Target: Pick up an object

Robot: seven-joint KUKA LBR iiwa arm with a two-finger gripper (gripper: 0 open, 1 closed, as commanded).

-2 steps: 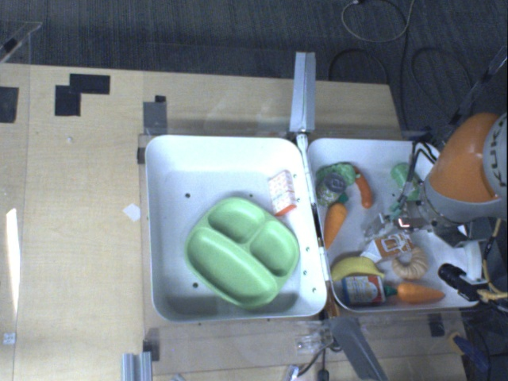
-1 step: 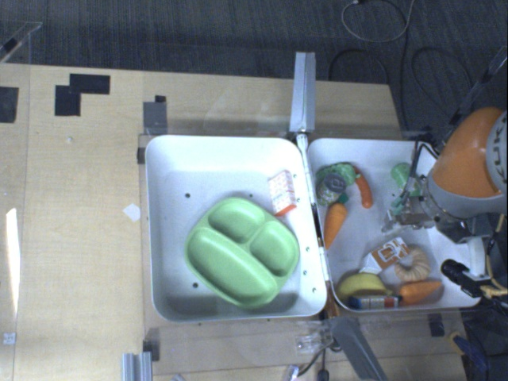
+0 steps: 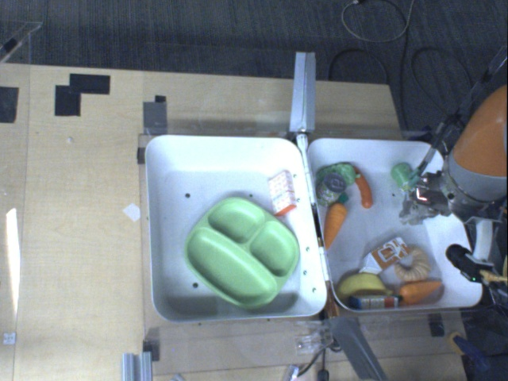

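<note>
Gripper (image 3: 419, 201) low at the right bin's (image 3: 357, 240) far right side.
A green object (image 3: 402, 175) sits just beside it; finger state unclear.

Even, bright overhead light, soft shadows inside the white bins (image 3: 159, 213), slightly soft focus, mild glare at left

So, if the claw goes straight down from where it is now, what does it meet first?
Probably the bare floor of the right white bin. The claw hangs over an open patch, with the small pale green object just beside it. Depth is unclear from this slanted view.
</note>
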